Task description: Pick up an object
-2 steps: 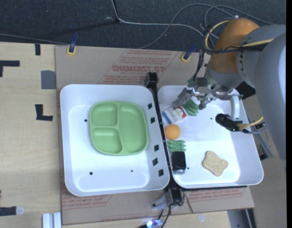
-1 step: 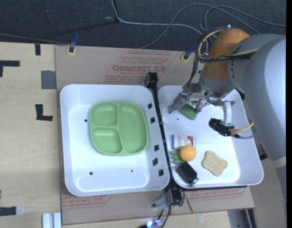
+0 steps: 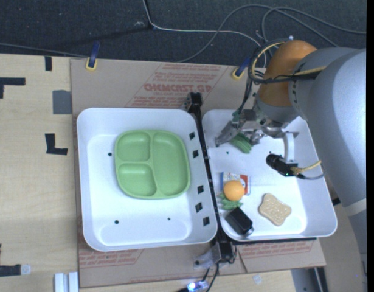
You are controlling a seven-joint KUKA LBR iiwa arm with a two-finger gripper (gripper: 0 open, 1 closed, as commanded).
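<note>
Right bin (image 3: 320,224): open floor along far edge. Gripper (image 3: 240,135) lowered near left wall, fingers pinching green object (image 3: 241,143).

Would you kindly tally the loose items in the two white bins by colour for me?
Green: 2, the divided tray and a small piece by the gripper
Orange: 1, a ball
Tan: 1, a cracker-like piece
Black: 1, a small block
Total: 5
</note>
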